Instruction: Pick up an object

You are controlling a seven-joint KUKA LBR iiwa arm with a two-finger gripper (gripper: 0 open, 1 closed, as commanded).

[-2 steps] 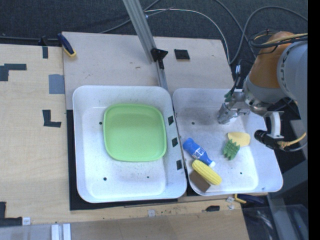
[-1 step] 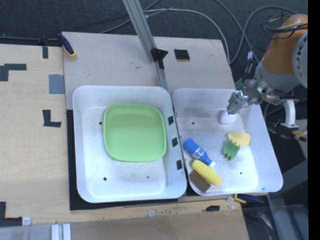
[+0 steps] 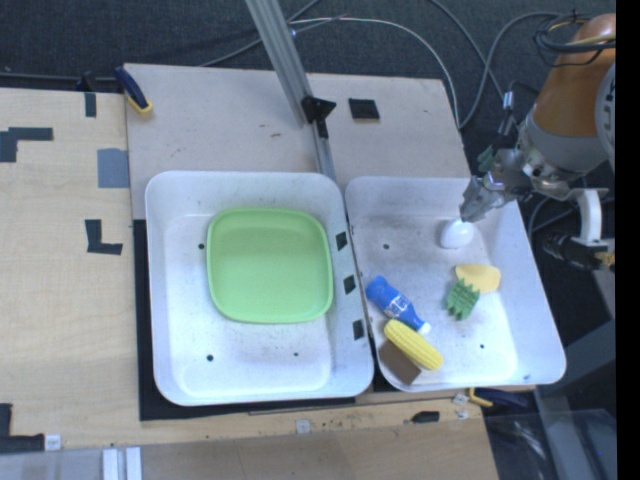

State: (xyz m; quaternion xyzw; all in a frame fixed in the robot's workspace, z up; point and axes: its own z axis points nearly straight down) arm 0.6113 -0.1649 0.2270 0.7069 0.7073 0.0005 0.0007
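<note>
The gripper [image 3: 472, 210] is hovering just above the white ball [image 3: 457, 234], approaching; finger spread I cannot tell; next calls for descending onto it

Gripper [image 3: 477, 208]: finger opening too small to tell.
Arm [image 3: 570, 108]: cut off by the right edge.
Brown object [image 3: 400, 366]: partly hidden under the corn cob [image 3: 414, 345].
White object [image 3: 457, 234]: small, shape indistinct.
Left bin [image 3: 160, 268]: floor partly covered by the green plate [image 3: 270, 265].

pale wooden bench [image 3: 60, 298], dark carpeted floor [image 3: 180, 18], loose cables [image 3: 400, 13]
</note>
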